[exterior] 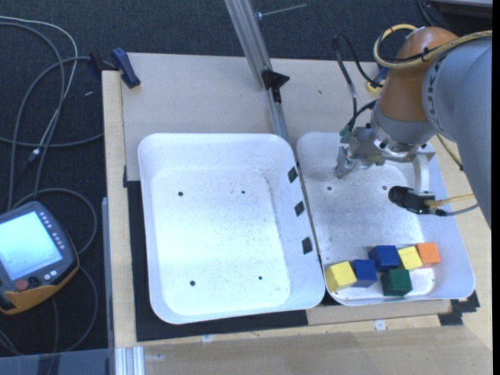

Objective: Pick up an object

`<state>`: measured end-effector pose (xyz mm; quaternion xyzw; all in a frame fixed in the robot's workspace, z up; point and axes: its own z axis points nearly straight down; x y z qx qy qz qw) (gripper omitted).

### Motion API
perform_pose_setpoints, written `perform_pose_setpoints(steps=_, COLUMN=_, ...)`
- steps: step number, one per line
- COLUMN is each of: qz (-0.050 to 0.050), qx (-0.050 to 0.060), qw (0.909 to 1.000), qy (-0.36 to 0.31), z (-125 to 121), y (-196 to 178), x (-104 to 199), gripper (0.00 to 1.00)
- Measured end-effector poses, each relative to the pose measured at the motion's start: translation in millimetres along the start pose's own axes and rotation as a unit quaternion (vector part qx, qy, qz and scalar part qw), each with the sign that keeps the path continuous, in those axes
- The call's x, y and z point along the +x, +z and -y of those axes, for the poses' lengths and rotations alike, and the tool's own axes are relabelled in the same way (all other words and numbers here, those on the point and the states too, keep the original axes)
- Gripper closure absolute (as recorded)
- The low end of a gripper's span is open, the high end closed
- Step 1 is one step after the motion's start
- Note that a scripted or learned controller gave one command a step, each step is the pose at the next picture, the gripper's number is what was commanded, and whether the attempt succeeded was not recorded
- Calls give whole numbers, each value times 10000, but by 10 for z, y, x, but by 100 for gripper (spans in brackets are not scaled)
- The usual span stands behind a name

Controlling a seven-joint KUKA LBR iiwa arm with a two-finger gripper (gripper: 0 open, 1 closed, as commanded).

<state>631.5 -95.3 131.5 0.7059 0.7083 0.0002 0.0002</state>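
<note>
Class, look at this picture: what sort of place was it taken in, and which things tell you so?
Most likely a robotics lab or test bench. A robot arm reaches over two white bins, a handheld control screen lies on the floor with loose cables, and small coloured blocks serve as practice pieces.

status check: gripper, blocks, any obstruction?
Gripper over right bin's far end, nothing seen between fingers. Blocks clustered at bin's near edge, untouched. Path to them looks clear.
</note>
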Motion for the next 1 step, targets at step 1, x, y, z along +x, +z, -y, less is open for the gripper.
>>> perform_pose_setpoints(steps=1, qz=4, qx=-7, qw=10000, qy=-11, z=-6, y=-106, x=5, gripper=100)
